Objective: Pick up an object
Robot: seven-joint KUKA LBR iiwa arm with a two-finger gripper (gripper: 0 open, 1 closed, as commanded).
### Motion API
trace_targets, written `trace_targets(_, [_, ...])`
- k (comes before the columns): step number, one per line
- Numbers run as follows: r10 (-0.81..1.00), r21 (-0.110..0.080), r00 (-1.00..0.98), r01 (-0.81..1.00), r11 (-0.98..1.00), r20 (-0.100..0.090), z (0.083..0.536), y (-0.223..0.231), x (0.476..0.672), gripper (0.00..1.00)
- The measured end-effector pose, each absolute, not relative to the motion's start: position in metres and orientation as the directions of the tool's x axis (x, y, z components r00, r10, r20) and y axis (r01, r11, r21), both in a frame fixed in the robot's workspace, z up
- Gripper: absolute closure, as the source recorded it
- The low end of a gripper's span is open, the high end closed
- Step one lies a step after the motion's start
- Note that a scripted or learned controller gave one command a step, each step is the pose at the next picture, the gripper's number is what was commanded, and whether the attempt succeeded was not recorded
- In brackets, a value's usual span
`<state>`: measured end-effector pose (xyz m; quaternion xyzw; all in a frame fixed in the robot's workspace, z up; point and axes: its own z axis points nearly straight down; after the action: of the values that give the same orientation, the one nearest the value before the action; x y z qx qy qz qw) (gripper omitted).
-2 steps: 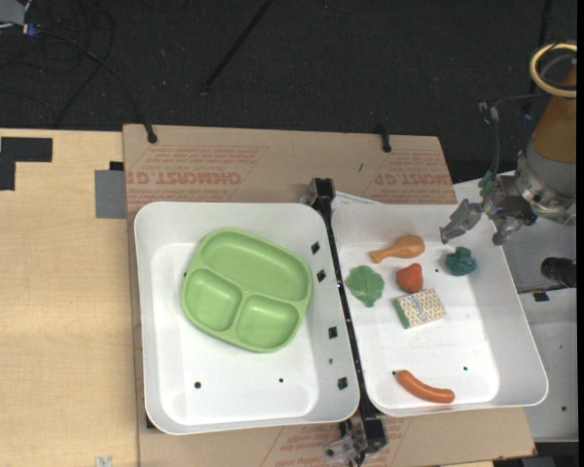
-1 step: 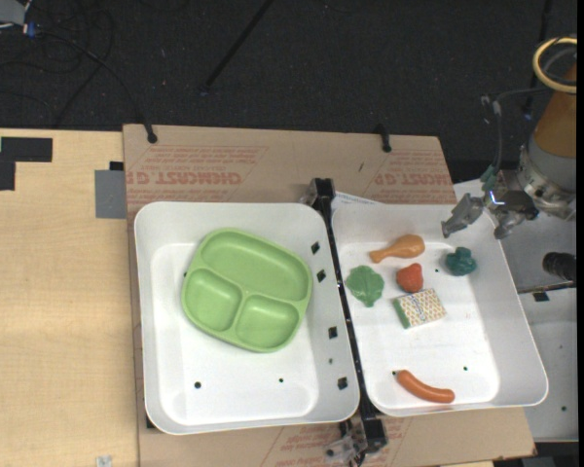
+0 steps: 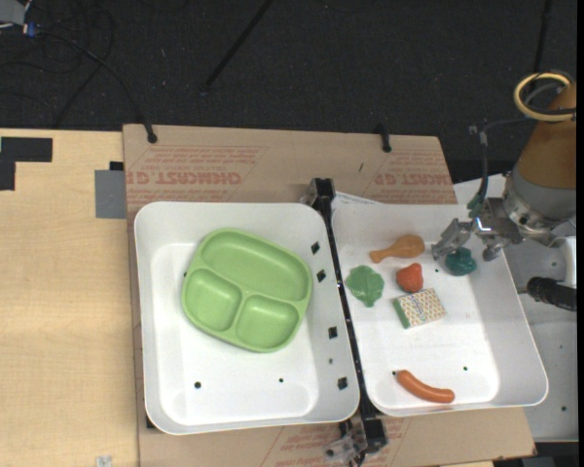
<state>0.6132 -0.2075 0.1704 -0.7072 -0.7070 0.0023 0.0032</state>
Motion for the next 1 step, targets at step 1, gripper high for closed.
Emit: trace_targets(1, [1.000, -0.007, 0.000, 1.000, 0.000, 0.002, 0.1266, -0.2095, 0.6108, 0.00])
